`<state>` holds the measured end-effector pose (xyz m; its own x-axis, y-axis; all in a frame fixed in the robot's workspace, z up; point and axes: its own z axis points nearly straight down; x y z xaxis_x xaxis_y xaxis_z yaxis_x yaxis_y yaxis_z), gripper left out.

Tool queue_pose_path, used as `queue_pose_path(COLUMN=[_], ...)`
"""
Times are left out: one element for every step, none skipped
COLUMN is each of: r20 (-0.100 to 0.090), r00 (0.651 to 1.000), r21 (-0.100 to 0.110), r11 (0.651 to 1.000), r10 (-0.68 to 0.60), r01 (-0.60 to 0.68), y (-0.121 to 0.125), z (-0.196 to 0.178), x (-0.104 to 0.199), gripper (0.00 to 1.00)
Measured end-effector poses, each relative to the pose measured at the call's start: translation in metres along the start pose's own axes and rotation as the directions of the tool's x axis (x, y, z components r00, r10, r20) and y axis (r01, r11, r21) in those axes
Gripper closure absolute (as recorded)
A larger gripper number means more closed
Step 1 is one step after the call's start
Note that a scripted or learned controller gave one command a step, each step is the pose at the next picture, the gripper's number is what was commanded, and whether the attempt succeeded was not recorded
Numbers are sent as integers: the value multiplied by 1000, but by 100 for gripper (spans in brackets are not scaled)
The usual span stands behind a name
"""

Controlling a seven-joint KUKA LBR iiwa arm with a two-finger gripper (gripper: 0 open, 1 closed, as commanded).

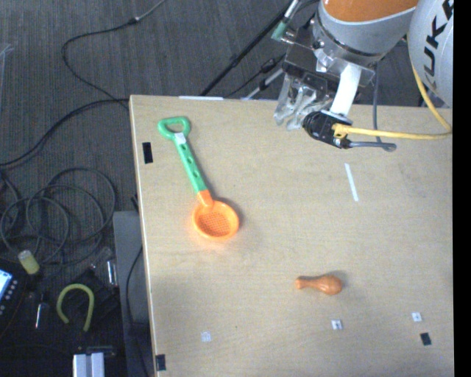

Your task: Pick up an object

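Note:
A toy scoop with a green handle (pixel 190 163) and a round orange head (pixel 215 220) lies on the left part of the light wooden bench top (pixel 280 235). A small orange drumstick-shaped toy (pixel 321 284) lies lower down, right of centre. My gripper (pixel 296 112) hangs above the far edge of the bench, under the grey wrist with its orange band (pixel 364 13). It is well away from both toys, and nothing shows in it.
A short white strip (pixel 352 182) lies on the bench below the gripper. A yellow cable (pixel 401 134) runs right from a black part on the wrist. Black cables and a green hook (pixel 73 302) lie on the dark floor to the left.

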<state>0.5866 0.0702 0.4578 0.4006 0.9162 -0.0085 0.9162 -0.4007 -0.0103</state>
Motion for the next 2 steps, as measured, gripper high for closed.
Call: queue_pose_path(r20=[2, 4], r00=[1000, 1000], r21=[3, 5], r11=[1000, 1000], r10=[0, 1], r01=[0, -1], y=[0, 1], z=[-8, -17], x=[0, 1], gripper=[100, 100])
